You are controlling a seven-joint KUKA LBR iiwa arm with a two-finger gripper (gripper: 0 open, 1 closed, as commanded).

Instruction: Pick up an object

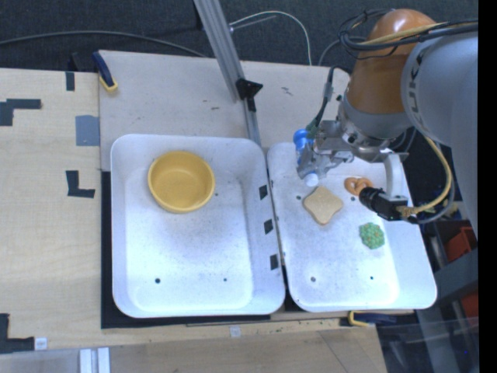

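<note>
While the arm (404,68) reaches in from the right, the gripper (312,165) sits low over the right bin (404,286), near its upper-left corner. Can't tell its state from this angle. Toast (322,205) lies just below it, apart. Pretzel (356,185) is right of the gripper; green ball (373,236) sits lower right. Left bin (132,286) holds a yellow bowl (181,180), upright, upper left.

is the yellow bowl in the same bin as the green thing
No, the yellow bowl sits in the left bin, while the green object lies in the right bin.
</note>
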